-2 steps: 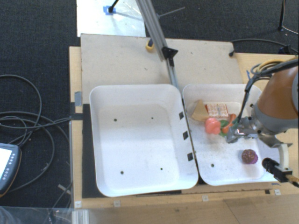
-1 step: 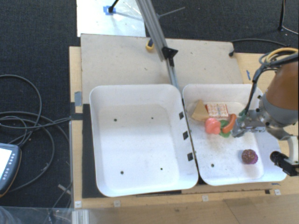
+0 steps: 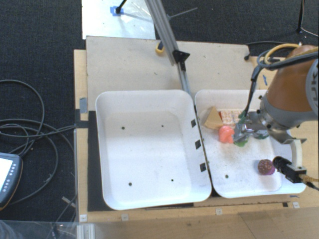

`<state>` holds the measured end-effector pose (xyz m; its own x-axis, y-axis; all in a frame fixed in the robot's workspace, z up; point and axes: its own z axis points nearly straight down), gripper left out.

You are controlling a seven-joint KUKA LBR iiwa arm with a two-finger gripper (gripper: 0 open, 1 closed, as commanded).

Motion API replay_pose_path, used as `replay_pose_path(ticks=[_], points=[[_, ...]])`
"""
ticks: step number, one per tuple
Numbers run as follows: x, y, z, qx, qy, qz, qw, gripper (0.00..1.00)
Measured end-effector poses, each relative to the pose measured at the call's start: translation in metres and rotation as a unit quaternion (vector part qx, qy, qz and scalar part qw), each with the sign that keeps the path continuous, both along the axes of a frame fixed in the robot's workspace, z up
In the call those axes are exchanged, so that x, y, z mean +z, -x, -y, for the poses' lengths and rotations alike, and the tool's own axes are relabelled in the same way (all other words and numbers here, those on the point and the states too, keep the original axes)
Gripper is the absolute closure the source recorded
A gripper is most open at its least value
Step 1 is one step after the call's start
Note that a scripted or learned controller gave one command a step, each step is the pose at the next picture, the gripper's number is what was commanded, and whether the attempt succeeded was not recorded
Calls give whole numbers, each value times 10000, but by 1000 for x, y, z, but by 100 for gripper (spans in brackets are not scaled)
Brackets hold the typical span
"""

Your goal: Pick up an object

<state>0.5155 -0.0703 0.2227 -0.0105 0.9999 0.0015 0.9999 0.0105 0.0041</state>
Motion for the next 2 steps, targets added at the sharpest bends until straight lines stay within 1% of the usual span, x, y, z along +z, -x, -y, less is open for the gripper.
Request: replay_pose_path(ticks=[1, 2], points=[[1, 0, -63, 12, -8, -13, 10000, 100], [0, -6, -107, 3, -3, -11, 10000, 100]])
